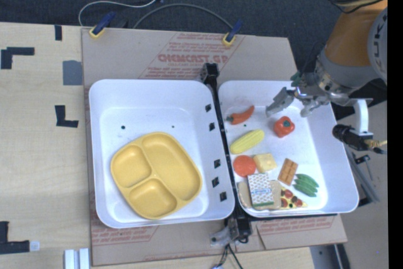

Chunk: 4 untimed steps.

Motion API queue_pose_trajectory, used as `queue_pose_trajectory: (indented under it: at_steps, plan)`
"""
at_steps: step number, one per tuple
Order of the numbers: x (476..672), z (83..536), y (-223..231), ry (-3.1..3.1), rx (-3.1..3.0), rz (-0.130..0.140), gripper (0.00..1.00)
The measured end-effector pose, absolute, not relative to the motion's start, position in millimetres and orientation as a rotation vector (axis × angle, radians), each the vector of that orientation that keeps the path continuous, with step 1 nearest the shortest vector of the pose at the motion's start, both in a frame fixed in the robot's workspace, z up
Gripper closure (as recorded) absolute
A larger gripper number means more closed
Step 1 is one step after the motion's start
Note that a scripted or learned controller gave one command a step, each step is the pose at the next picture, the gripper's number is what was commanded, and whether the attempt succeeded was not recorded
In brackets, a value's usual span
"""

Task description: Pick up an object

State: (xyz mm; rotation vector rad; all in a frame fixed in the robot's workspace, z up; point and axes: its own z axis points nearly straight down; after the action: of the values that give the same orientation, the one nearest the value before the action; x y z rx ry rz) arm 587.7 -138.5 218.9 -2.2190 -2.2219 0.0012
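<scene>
My gripper (293, 107) hangs open over the back of the right bin (334, 154), its two grey fingers spread with nothing between them. A red pepper toy (284, 126) lies just below and between the fingers. To its left lie an orange-red chili (241, 115) and a yellow corn cob (247, 141). Further forward sit a red tomato (244, 165), a pale yellow piece (265, 162), a brown cracker (288, 171), green beans (306, 184), a small printed box (259, 191) and a pizza slice (290, 199).
The left bin (104, 104) holds a yellow divided plate (154, 174). A black divider (217, 135) runs between the bins. The grey and orange arm (352, 41) reaches in from the right. Cables cross the dark floor at the back.
</scene>
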Motion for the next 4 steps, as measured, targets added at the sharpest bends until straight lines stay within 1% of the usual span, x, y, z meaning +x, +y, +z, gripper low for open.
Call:
queue_pose_trajectory:
  at_steps: [1,2,3,4]
  plan:
    - [599.6,89,-196,-2.212,-2.218,0.014,0.0]
    - [636.6,85,-181,-2.226,-2.219,-0.001,0.0]
    - [599.1,87,-207,-2.224,-2.225,-0.001,0.0]
    - [644.8,86,-211,-2.228,-2.222,-0.003,0.0]
